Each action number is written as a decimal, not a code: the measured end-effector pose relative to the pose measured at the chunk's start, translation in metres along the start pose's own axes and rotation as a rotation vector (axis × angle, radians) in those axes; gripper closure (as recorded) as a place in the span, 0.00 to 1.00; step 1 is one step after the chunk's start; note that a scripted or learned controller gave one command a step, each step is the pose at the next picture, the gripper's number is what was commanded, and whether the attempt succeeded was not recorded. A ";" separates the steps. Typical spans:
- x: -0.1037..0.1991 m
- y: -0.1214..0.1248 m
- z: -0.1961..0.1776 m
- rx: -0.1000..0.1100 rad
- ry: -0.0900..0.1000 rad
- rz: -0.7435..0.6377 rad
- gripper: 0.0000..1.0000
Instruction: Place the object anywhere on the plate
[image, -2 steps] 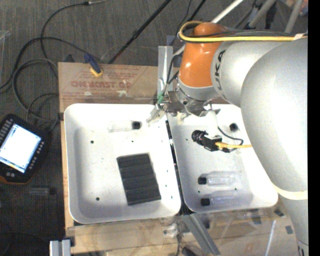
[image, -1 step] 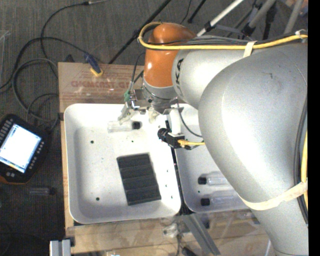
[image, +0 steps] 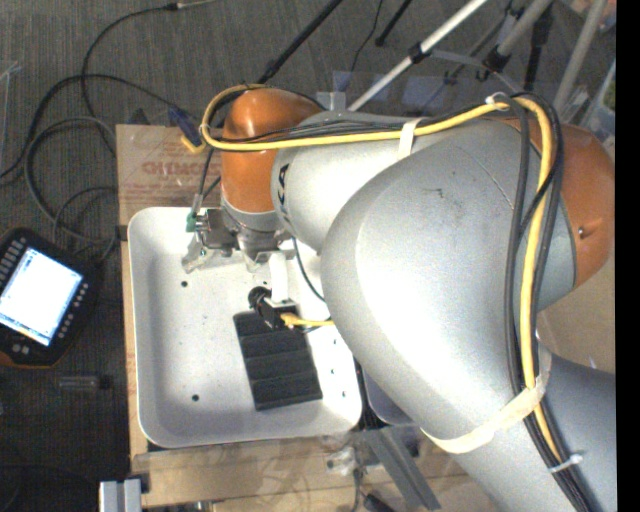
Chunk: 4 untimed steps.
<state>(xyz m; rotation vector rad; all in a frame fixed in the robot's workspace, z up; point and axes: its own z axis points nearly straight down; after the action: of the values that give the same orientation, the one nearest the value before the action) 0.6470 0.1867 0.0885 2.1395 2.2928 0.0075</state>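
My grey arm (image: 440, 250) reaches in from the right and covers most of the bench. Its orange band (image: 255, 150) sits above the far edge of the left white bin (image: 160, 400). Below the wrist, the black ribbed gripper (image: 279, 365) hangs over the right half of that bin, low over its floor. A yellow cable (image: 300, 322) runs to it from the arm. Nothing can be made out at the gripper's tip. The arm hides the right bin and whatever lies in it.
Two small dark specks (image: 185, 285) lie on the left bin's floor. A brown cardboard sheet (image: 160, 165) lies under the bin's far side. A control pendant with a lit screen (image: 38, 300) and black cables (image: 60, 150) lie on the floor to the left.
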 end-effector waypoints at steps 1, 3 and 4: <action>0.000 -0.002 -0.007 0.010 -0.002 0.001 1.00; 0.038 0.025 0.000 0.007 -0.003 0.276 1.00; 0.033 0.023 0.002 0.022 -0.012 0.279 0.00</action>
<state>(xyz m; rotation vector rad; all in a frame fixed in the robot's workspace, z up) 0.6672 0.2216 0.0864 2.4428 1.9775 -0.0297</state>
